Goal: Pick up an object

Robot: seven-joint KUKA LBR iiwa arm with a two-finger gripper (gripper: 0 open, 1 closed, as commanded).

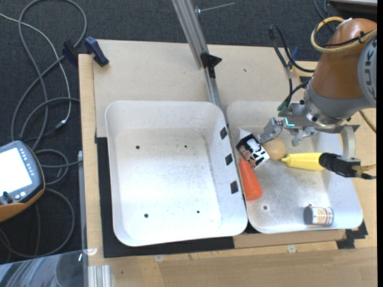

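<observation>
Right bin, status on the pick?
End effector low over right bin, at tan round item; no grasp visible. Black-and-white block and orange carrot-shaped piece crowd it. Yellow tool close on other side.

1. Bench top (149, 70): pale wood board, matt, even surface.
2. Left bin (119, 160) and right bin (287, 190): white plastic, smooth, dull sheen, covered in fine dark flecks (dirt or pattern, cannot tell).
3. Rail (188, 23): bare silvery metal, smooth.
4. Arm shell (341, 58): orange, glossy, bright highlights.
5. Orange stick (251, 183): smooth, plastic look, slight gloss.
6. Small can (318, 215): grey metallic end, duller brownish wrap.
7. Floor (36, 40): dark carpet, rough, matt.
</observation>
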